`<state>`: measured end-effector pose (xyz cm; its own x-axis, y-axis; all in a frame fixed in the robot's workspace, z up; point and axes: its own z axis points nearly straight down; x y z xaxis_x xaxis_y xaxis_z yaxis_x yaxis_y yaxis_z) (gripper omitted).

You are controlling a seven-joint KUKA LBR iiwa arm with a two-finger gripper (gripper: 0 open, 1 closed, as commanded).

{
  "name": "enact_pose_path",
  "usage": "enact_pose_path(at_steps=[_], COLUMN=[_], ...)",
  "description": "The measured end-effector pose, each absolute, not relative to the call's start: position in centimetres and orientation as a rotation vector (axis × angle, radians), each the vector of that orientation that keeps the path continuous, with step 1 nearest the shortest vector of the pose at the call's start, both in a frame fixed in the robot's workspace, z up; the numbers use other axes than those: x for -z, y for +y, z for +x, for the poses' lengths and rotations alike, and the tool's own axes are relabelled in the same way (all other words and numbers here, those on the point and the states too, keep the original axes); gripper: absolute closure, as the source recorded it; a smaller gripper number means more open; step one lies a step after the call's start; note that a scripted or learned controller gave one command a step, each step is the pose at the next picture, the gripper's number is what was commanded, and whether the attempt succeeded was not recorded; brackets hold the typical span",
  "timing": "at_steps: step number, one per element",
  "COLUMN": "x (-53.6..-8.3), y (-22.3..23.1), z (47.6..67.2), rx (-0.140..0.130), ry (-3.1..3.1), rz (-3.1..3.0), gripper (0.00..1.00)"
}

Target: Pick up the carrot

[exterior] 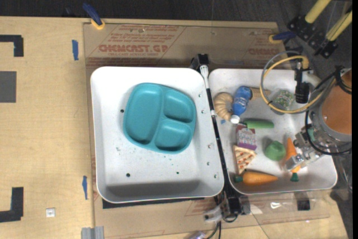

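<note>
The worktop [45, 120] carries two white bins side by side. The left bin [151, 182] holds a teal divided plate [159, 117]. The right bin [324, 173] holds many small things. The carrot [258, 178] lies flat near the lower edge of this bin, in the lower right of the frame. The gripper [299, 159] is just to the upper right of the carrot, apart from it, low over the bin. Whether the gripper is released or clenched, I cannot tell. A green round thing [274, 150] lies between them.
</note>
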<state>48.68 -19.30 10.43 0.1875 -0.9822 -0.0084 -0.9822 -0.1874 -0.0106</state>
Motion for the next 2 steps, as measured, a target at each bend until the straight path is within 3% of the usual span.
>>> enact_pose_path(at_steps=[1,2], x=[-11.4,-17.1], y=[-19.0,-12.1], z=[48.9,51.0], rx=[0.002,0.002], ry=[1.99,1.842], rz=[-2.403,-2.535], gripper=[1.0,1.0])
